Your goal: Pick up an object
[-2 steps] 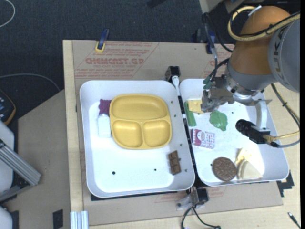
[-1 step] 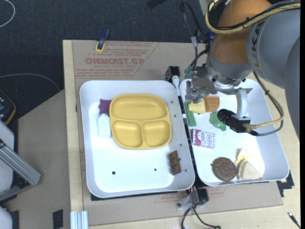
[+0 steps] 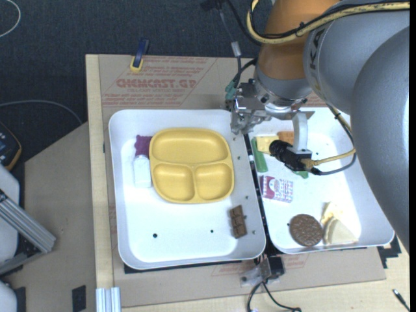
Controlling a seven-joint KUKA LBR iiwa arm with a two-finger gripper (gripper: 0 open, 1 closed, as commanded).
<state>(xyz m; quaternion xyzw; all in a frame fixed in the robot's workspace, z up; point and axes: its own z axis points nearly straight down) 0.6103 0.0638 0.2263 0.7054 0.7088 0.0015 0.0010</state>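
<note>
Dark carpet [image 3: 52, 44] all round, and on top of it a brown board [image 3: 162, 77] with the two white bins sitting side by side. Looked like a typical grab-something setup.

The left bin [image 3: 175, 236] was mostly taken up by a yellow divided plate [image 3: 192, 164]. A purple-and-white bottle [image 3: 141, 161] was squeezed between the plate and the bin's left wall, touching the plate or near enough. A small brown block [image 3: 238, 221] sat alone by the lower right wall.

The right bin [image 3: 338, 181] had the clutter. A pale yellow block [image 3: 264, 143], a green strip [image 3: 260, 160] and something orange [image 3: 285, 137] were bunched at the top left. A red-and-white packet [image 3: 277, 188] lay below them, and a round brown cookie [image 3: 305, 230] sat just beside a pale wedge [image 3: 335, 225] at the bottom.

The gripper [image 3: 242, 121] was parked right over the divider where the bins meet, up at the far end, with the plate's top right corner just to one side. Honestly couldn't tell whether it was wide or narrow from that angle, and I saw nothing held in it.

No specific target in the task, so my guess was the plate corner or that yellow/green bunch, since both were closest. Sitting over the wall made sense only as an in-between spot. A grab there would likely hit the bin rims. The brown block and the cookie looked like easier picks, being small and free-standing.
</note>
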